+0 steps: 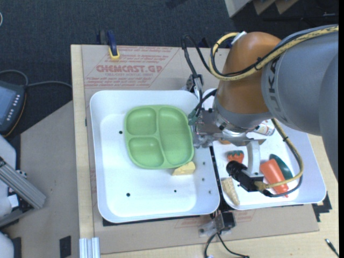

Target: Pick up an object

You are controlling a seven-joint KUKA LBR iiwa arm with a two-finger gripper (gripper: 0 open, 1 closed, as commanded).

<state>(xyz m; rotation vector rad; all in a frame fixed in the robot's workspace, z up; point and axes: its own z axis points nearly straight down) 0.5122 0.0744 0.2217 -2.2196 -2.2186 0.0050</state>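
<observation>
green plate [159, 137], yellow wedge [184, 169], orange toy [272, 172], white bin [140, 195]

Grey robot arm [309, 74] reaching in from the right, orange band [244, 71] above the wrist facing the camera, two-finger gripper [228, 136] pointing down beneath it, largely hidden.

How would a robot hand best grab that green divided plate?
Probably its rim, from straight above. The plate lies flat and looks too wide to span; its left edge has bare bin floor beside it, while a yellow wedge crowds the lower right corner.
</observation>
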